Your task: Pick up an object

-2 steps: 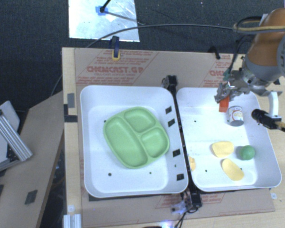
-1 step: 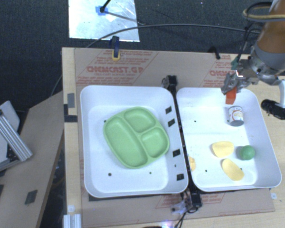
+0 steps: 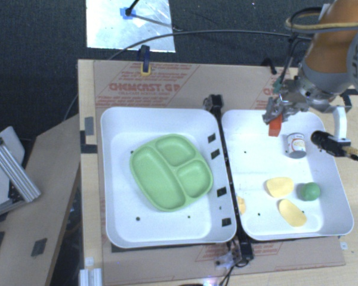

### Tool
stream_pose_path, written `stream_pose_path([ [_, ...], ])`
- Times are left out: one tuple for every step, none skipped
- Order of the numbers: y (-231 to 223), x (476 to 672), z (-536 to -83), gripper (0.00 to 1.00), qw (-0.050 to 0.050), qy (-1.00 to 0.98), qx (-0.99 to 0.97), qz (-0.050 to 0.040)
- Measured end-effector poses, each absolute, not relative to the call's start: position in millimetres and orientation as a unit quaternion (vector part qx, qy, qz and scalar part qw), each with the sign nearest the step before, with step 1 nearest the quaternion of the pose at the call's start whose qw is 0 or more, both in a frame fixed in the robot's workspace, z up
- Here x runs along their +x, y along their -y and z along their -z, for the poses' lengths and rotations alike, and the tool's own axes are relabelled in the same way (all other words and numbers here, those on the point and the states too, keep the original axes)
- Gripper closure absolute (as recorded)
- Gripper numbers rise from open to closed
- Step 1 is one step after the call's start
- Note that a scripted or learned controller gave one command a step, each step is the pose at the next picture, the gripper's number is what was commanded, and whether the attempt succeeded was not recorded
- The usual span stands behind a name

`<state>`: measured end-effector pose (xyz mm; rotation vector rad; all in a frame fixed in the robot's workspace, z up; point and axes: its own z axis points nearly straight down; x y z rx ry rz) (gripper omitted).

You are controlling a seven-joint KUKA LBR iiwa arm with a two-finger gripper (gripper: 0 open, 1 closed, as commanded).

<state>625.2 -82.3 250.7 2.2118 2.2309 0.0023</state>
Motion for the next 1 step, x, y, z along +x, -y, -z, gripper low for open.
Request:
stream_pose_path([
  [40.9, 608.4, -253.1, 1.0, 0.0, -0.71, 0.704, -0.0005],
])
